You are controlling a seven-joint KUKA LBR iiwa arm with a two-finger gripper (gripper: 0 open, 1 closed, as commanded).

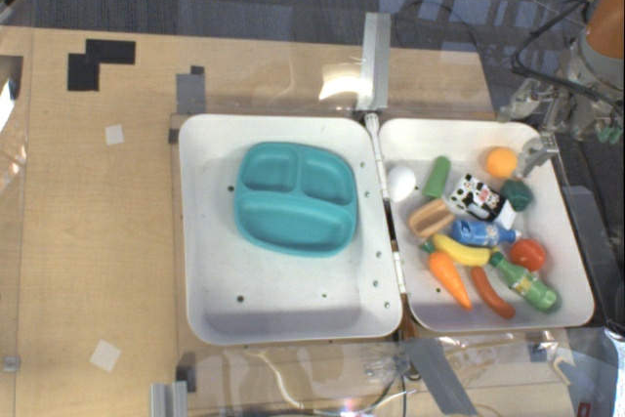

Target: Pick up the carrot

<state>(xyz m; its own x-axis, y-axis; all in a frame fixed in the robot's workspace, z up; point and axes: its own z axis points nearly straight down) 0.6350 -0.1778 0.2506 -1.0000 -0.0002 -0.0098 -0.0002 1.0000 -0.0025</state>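
Observation:
The carrot point(450, 278) is a short orange cone lying in the right bin point(576, 298), near its front left, with its tip pointing toward the front. It touches a yellow banana point(462, 252) behind it, and a red chilli point(492, 293) lies alongside on its right. My gripper point(536, 154) hangs over the bin's far right corner, beside an orange ball point(500, 161) and well away from the carrot. Nothing shows in its grasp.
The right bin also holds a green cucumber point(437, 176), a white egg point(400, 181), a bread roll point(429, 217), a cow toy point(479, 197), a blue toy point(483, 232), a tomato point(527, 254) and a green bottle point(524, 285). A teal divided plate point(293, 198) sits in the left bin point(210, 288).

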